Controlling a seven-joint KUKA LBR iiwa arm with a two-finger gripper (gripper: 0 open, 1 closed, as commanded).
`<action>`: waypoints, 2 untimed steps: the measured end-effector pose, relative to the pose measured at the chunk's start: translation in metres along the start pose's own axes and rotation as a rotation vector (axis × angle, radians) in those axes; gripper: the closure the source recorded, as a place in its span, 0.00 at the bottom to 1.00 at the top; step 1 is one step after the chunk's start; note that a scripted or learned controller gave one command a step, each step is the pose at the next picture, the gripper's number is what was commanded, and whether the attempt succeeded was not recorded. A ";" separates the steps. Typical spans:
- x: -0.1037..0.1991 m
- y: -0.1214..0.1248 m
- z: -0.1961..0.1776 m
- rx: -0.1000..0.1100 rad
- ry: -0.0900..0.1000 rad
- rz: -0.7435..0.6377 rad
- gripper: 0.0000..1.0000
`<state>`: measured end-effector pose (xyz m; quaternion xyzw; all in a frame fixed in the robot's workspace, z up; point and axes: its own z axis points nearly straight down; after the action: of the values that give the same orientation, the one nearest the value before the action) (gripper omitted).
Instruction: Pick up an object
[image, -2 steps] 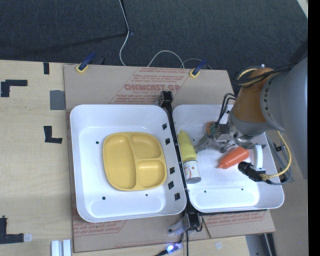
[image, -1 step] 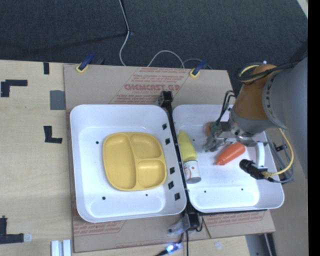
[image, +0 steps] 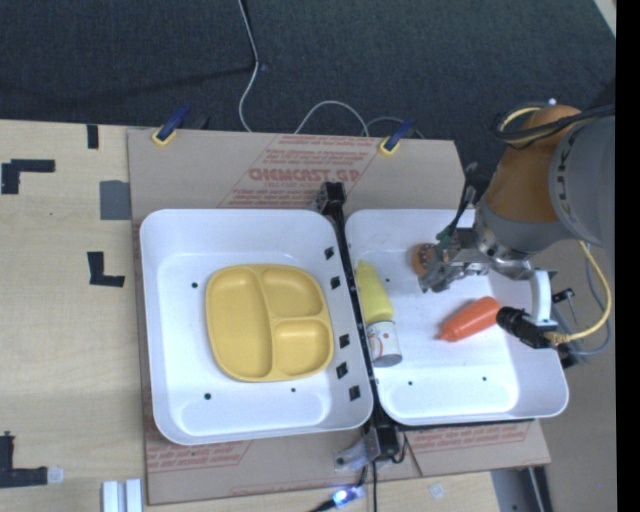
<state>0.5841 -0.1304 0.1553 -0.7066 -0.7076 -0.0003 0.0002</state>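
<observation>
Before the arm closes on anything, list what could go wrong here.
1. The gripper hangs beside a small brown object near the right bin's back wall; a grab could push it away.
2. The orange carrot lies close under the wrist and might get knocked.

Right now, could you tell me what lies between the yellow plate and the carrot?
In the camera view, the yellow bottle lies between the plate and the carrot, along the right bin's left wall.
</observation>
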 end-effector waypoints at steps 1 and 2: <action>0.001 -0.004 -0.043 -0.002 -0.001 0.000 1.00; -0.008 0.000 -0.096 -0.004 -0.002 0.000 1.00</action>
<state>0.5842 -0.1389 0.2517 -0.7067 -0.7075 -0.0011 -0.0020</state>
